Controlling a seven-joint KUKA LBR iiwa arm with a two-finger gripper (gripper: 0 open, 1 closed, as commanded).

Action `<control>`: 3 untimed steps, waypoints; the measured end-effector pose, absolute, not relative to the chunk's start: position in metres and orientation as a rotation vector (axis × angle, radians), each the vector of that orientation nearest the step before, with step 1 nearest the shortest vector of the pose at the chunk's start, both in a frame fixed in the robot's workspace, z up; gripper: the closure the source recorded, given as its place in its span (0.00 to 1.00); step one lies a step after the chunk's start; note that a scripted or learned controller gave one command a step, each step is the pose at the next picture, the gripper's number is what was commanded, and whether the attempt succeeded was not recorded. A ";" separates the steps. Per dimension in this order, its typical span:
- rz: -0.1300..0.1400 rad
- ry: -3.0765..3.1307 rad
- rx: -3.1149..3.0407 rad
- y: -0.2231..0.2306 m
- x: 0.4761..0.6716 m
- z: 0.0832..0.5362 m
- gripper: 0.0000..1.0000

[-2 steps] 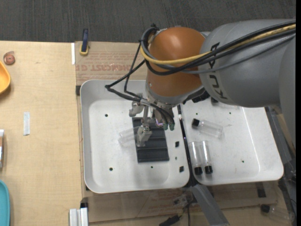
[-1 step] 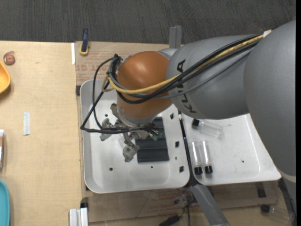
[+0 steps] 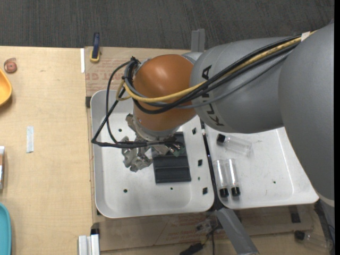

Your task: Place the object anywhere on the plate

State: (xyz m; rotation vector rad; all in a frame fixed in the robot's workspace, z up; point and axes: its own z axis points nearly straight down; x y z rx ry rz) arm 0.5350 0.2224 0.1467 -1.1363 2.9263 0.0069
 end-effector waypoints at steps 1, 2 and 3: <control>0.003 2.709 -1.583 0.223 0.556 0.227 1.00; 0.003 2.711 -1.588 0.208 0.481 0.093 1.00; 0.003 2.563 -1.811 0.196 0.526 0.281 1.00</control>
